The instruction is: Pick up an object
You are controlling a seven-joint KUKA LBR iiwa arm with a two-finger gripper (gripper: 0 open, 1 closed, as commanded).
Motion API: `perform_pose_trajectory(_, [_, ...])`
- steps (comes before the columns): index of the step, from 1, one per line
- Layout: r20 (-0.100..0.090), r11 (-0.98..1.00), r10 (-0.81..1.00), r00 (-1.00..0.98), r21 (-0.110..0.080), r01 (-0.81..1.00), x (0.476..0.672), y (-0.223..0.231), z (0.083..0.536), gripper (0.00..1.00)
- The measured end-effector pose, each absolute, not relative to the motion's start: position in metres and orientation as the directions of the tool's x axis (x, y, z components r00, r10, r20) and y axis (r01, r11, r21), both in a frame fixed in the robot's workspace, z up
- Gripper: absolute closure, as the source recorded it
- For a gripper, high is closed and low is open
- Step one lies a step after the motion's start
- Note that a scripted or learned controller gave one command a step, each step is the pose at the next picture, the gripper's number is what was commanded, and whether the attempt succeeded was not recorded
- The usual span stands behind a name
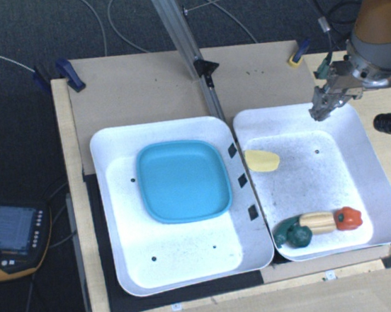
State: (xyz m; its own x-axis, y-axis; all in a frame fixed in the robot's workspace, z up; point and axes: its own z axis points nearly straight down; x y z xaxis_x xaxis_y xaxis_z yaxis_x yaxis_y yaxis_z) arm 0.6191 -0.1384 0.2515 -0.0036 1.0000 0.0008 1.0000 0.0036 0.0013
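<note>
Objects, a yellow piece, green item and red one, sit in my right bin; gripper hovers upper right, grip state unclear.

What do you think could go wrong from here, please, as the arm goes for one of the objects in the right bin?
1. The green object, tan piece and red object sit bunched against the right bin's near wall, so a grasp may catch two or hit the wall.
2. The yellow piece looks flat and lies near the left wall; fingers might slide over it.
3. The gripper hovers over the far rim, away from every object.
</note>
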Motion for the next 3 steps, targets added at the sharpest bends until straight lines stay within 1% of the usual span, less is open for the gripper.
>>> perform_pose_trajectory(1, [0.0,0.004,1.0,-0.004,0.0,1.0,0.63,-0.088,0.249,1.0])
perform_pose_trajectory(3, [0.001,0.004,1.0,-0.004,0.0,1.0,0.619,0.009,0.232,1.0])
